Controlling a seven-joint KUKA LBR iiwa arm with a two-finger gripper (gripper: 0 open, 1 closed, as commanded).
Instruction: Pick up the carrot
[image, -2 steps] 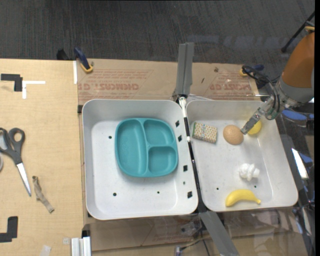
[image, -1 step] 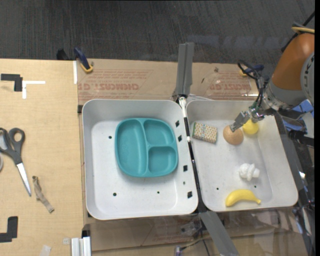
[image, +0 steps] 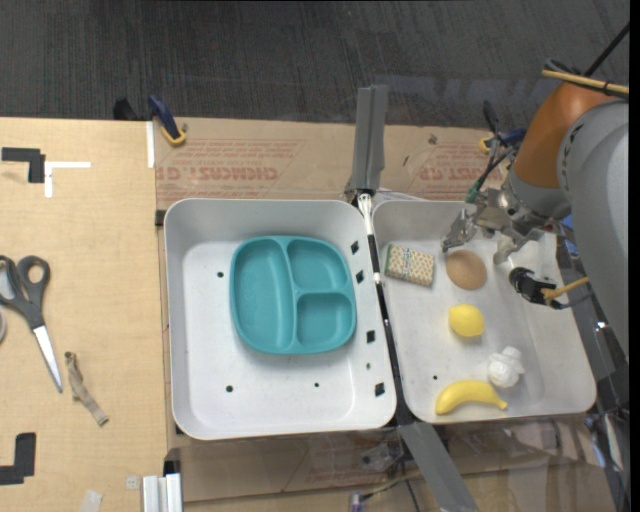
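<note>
Cardboard (image: 250, 160) behind bins, mirrored red print unreadable

The 2 bins (image: 190, 330) are showing plain white, each dotted with a few small dark holes. The divided plate (image: 293, 294) in the left bin is showing teal. In the right bin, the lemon (image: 466, 321) and the banana (image: 470, 398) are showing yellow, the egg-shaped thing (image: 465, 270) is looking tan-brown, the small block (image: 410, 264) is wearing a beige and pale speckled pattern, and the crumpled lump (image: 505, 368) is looking white. The arm (image: 590, 150) is showing grey with an orange band. The scissors (image: 30, 300) are showing grey handles on brown cardboard (image: 80, 250).
</note>
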